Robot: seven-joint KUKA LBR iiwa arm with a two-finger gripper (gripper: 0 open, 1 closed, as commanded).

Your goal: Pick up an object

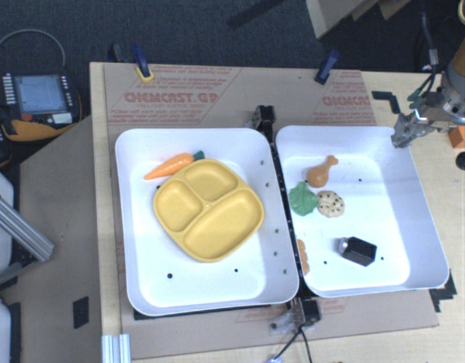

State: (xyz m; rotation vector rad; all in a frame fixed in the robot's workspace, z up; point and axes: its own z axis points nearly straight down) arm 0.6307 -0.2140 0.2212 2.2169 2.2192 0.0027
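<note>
My gripper (405, 132) hangs over the far right corner of the right bin (413, 203), with nothing visibly in it. Inside that bin lie a tan toy drumstick (321, 172), a green leafy toy (302, 200), a speckled cookie (330, 203) and a black block (358, 251). All of them sit well to the left of and nearer than the gripper. A small orange piece (302, 256) rests against the bin's left wall.
The left bin (141, 263) holds a yellow divided plate (208, 209) and an orange toy carrot (168, 166) at the plate's far left edge. Both bins rest on a cardboard sheet (217, 93), held by clamps at its far edge.
</note>
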